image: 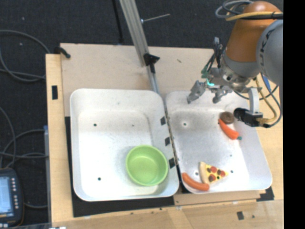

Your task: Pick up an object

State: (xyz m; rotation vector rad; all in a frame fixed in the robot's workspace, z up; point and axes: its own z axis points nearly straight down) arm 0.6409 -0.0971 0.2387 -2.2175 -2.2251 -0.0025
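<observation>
While the two-finger hand (207, 92) is hovering over the far edge of the right-hand shallow white plastic bin (248, 175), its fingers are standing spread apart and gripping nothing. Nearest the camera, well below the hand, an orange-red toy sausage (195, 182) is lying against the near rim, touching a small toy pizza slice with red dots (210, 172). Across the divider, below and to the left of the hand, a round lime-green plastic bowl (147, 164) is sitting in the neighbouring white bin (86, 128). Closer to the hand, just below and to its right, an orange toy carrot with a brown end (228, 126) is resting on the bin floor; any of these could be serving as the object to pick up. A black attachment (248, 115) on the arm is hanging right beside the carrot. Beyond everything, the wooden counter (105, 66) is carrying a slanted metal pole (135, 27).

The risk, as I am judging it: the hand is not standing above any object, so a straight descent would be closing on bare plastic. The sausage is hugging the rim, where a finger could be striking the wall, and the carrot may be rolling off.
</observation>
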